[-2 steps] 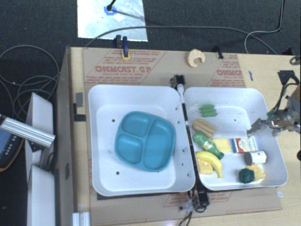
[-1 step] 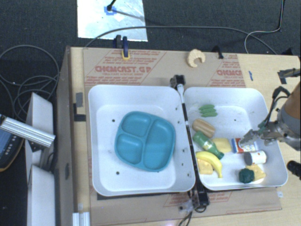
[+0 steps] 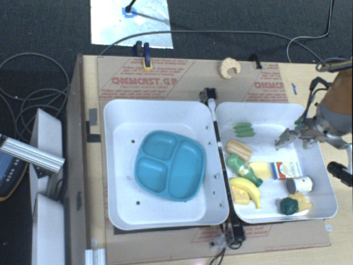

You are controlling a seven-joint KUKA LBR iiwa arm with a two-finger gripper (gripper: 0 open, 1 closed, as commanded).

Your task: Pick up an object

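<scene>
My gripper (image 3: 294,141) hangs over the far right part of the right bin (image 3: 325,173), open, with nothing between its fingers. It is to the right of a green pea pod (image 3: 243,129) and just beyond a small white carton with red and blue print (image 3: 285,170). Nearer the bin's divider lie a tan bread roll (image 3: 238,148), a green bottle (image 3: 242,169), a yellow block (image 3: 261,170) and a banana (image 3: 247,190). At the bin's front right sit a white cylinder (image 3: 301,185) and a dark green broccoli piece (image 3: 288,205).
The left bin (image 3: 118,148) holds a blue divided plate (image 3: 170,164). A beige croissant-shaped toy (image 3: 230,67) lies on the cardboard behind the bins. Cables run across the dark floor, and the arm's orange-banded wrist (image 3: 337,101) stands at the right edge.
</scene>
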